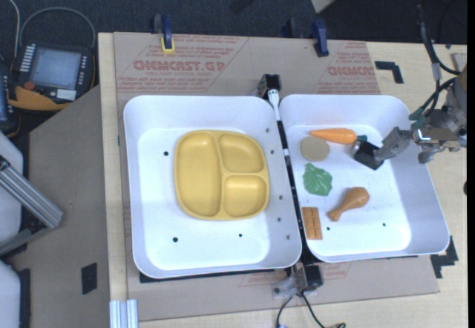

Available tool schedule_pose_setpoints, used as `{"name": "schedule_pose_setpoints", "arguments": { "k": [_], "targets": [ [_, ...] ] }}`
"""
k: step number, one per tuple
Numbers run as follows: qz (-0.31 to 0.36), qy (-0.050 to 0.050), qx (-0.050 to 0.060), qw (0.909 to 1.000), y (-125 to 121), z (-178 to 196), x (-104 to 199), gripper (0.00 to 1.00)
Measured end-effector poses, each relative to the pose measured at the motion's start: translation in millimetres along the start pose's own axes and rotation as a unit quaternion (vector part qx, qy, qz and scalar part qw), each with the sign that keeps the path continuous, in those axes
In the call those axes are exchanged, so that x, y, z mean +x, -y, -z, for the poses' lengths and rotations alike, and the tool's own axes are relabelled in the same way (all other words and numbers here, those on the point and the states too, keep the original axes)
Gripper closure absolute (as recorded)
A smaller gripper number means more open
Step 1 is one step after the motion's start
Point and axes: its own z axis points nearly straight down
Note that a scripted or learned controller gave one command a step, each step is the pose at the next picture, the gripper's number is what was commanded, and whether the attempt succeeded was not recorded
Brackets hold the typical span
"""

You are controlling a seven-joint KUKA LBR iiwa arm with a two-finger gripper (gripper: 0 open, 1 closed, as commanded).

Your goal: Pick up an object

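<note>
Cardboard covers your bench [223, 52], where the left white bin [137, 171] carries a yellow divided plate [221, 174] and the right bin [419, 222] holds the pickable toys: drumstick [349, 202], carrot [334, 136], green leafy piece [318, 179], tan disc [315, 148] and orange-brown bar [312, 222]. Your gripper [436, 133] hangs at that bin's right rim, and you cannot tell whether its jaws are apart or together. Expect trouble if you drop between carrot and disc, which lie just beside each other, since one may get shoved or the rounded carrot may squirt out.

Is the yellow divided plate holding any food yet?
Empty. All three compartments of the yellow plate show bare yellow.
</note>
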Motion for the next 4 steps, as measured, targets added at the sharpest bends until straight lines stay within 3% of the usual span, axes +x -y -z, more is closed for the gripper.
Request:
{"name": "schedule_pose_setpoints", "arguments": {
  "k": [1,3,4],
  "targets": [
    [0.001,0.001,-0.005,1.0,-2,5,0,0.0],
    [0.001,0.0,-0.002,1.0,0,-82,6,0.0],
    [0.001,-0.001,-0.001,1.0,4,-145,9,0.0]
  ]
}}
